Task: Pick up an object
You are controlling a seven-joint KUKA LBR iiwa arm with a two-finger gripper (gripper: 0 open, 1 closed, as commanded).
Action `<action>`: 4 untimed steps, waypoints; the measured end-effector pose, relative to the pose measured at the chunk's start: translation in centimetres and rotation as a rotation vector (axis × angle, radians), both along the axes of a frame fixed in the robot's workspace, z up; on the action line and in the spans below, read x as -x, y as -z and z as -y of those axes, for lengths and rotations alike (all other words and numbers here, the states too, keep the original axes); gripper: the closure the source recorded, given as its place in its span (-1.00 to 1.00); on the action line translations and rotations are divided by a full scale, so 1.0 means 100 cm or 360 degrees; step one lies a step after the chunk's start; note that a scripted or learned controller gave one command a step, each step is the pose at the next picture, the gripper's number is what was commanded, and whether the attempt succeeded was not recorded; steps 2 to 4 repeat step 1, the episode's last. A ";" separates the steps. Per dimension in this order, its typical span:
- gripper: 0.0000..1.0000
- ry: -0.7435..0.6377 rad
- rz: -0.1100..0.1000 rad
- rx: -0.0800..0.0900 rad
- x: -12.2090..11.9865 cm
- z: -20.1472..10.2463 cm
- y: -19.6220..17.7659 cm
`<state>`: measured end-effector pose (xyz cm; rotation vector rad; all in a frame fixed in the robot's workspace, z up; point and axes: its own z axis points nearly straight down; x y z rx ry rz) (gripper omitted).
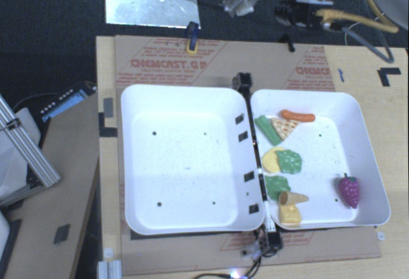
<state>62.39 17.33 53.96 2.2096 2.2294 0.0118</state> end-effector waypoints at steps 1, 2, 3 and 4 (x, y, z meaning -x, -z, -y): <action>1.00 0.0025 -0.0006 0.0009 -0.036 0.111 0.004; 1.00 0.0025 -0.0006 0.0009 -0.036 0.111 0.004; 1.00 0.0025 -0.0006 0.0009 -0.036 0.111 0.004; 1.00 0.0025 -0.0006 0.0009 -0.036 0.111 0.004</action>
